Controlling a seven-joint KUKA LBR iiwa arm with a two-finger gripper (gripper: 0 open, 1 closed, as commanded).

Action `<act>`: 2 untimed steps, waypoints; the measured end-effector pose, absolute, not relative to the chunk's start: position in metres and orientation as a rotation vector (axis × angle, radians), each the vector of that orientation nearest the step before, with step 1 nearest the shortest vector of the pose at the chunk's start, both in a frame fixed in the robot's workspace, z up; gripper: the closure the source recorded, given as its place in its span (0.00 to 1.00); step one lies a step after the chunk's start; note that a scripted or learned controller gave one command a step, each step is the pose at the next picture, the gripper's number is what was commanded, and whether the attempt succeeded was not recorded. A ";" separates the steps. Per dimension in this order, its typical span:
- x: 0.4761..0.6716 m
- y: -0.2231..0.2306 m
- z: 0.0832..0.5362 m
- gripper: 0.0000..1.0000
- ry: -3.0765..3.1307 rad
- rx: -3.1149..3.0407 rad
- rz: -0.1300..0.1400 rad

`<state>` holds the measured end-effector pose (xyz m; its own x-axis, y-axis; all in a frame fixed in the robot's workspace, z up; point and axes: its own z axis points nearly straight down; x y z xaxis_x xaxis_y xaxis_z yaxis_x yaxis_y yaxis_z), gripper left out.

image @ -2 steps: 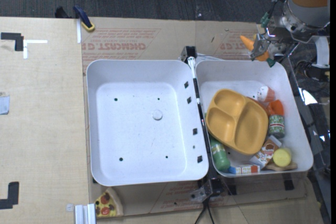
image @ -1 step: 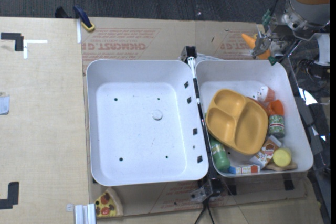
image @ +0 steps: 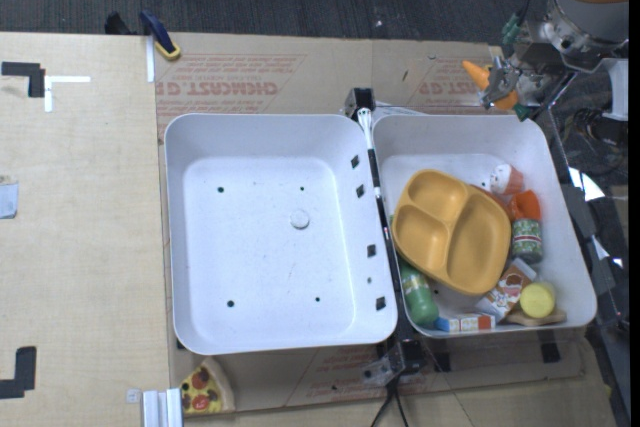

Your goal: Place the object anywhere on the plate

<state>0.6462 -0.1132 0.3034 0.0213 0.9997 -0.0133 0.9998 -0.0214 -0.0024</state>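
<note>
**Bring the orange piece down over the yellow plate**

Your gripper [image: 512, 65] hangs at the 1 o'clock corner of the scene, just beyond the far rim of the right bin [image: 570, 245]. A small orange object [image: 478, 71] shows right at its tip. Whether the gripper is closed on it or merely beside it, you cannot tell from here, so don't assume the grasp is good.

If it is carried, I judge the next move to be a travel toward 7 o'clock, until you are above the yellow divided plate [image: 452, 233]. The plate looks tilted, propped on the clutter around it. Aim for one of its hollows and release low, so the piece does not roll off the edge.

The right bin holds that plate, with:
- a green bottle [image: 418, 300] at the plate's 7 o'clock
- a green-labelled can [image: 527, 238] at its 3 o'clock
- a yellow round piece [image: 538, 300] toward 4 o'clock
- small cartons along the near wall

The left bin [image: 190, 215] has just a small pale disc [image: 300, 220] at its middle. A toy pizza slice [image: 205, 390] lies on the bench at that bin's 7 o'clock corner.
</note>
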 end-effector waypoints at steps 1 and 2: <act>0.653 -0.158 0.103 1.00 1.971 2.444 -0.003; 0.660 -0.086 0.247 1.00 2.050 2.379 -0.001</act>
<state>0.6596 -0.0863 0.2471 0.1478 0.9890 -0.0014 0.9890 -0.1478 0.0012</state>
